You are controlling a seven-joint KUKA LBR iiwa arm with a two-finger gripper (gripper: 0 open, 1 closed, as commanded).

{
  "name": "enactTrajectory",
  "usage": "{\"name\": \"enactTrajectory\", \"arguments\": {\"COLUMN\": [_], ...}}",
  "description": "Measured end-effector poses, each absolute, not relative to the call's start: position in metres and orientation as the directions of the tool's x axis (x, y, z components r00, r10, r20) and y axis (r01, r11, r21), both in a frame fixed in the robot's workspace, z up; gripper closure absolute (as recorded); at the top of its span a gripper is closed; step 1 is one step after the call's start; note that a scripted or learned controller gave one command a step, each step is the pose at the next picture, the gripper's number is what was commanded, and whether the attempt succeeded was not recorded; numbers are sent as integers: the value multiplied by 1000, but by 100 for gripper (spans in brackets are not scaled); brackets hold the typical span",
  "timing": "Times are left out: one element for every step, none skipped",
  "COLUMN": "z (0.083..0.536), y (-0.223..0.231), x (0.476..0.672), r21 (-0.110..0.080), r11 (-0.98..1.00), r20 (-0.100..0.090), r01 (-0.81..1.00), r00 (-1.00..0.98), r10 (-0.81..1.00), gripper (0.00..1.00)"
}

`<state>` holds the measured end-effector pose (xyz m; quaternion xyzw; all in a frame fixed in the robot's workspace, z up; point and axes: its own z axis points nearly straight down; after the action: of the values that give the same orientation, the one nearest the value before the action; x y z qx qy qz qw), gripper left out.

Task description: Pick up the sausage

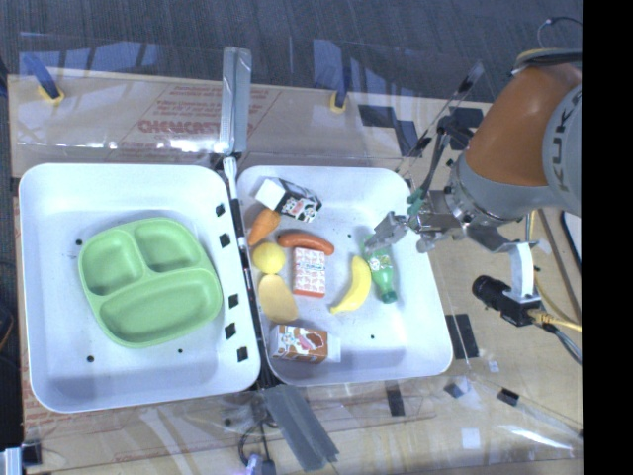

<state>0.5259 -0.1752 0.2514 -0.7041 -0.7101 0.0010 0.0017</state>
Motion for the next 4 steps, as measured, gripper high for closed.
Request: {"name": "enactTrajectory", "arguments": {"z": [175, 103, 197, 91], "y": [-125, -109, -170, -111], "x": [593, 600, 597, 591], "r21": [-5, 21, 0, -2], "r11": [-43, 109, 225, 304], "r20": [0, -12, -1, 1], "r01": [999, 994, 974, 953], "r00": [43, -109, -225, -304], "r10": [999, 994, 974, 953], "gripper": [0, 0, 0, 0]}}
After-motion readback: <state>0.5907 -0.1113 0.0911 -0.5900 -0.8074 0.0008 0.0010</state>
